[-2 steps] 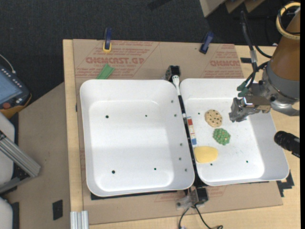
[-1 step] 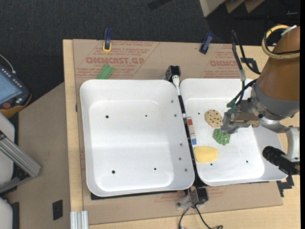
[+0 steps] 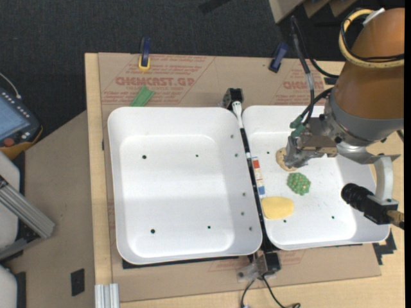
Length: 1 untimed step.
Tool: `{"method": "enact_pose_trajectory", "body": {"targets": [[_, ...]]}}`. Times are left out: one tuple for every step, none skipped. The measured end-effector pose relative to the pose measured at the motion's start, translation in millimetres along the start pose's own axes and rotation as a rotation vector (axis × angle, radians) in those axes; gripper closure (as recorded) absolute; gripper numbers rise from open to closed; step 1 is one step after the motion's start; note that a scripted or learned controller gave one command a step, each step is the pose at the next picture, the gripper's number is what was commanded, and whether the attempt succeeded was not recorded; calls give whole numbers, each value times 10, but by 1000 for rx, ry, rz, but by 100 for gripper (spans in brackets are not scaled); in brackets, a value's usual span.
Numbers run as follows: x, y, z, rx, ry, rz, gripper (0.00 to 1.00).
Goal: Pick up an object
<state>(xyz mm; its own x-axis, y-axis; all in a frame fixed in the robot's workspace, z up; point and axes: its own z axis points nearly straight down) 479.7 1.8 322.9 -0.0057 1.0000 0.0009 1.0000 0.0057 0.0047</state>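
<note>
In the right bin [image 3: 334, 233] lie a green bumpy ball [image 3: 298, 183], a yellow oval lump [image 3: 278, 207] near the front, and a tan round thing [image 3: 282, 158] partly hidden under the gripper. My gripper [image 3: 294, 161] reaches down into the right bin, directly over the tan thing and just above the green ball. Its fingertips are hidden by its own body, and I see nothing held between them.
The left bin [image 3: 128, 191] sits beside the right one, with a black divider bar [image 3: 247, 156] carrying a red and blue strip between them. Blue clamps [image 3: 145, 47] and a green tag [image 3: 142, 96] sit on the cardboard at the back.
</note>
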Motion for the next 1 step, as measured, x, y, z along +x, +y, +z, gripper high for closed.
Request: {"method": "enact_pose_trajectory", "body": {"targets": [[249, 30, -1432, -15, 2, 1, 100]]}}
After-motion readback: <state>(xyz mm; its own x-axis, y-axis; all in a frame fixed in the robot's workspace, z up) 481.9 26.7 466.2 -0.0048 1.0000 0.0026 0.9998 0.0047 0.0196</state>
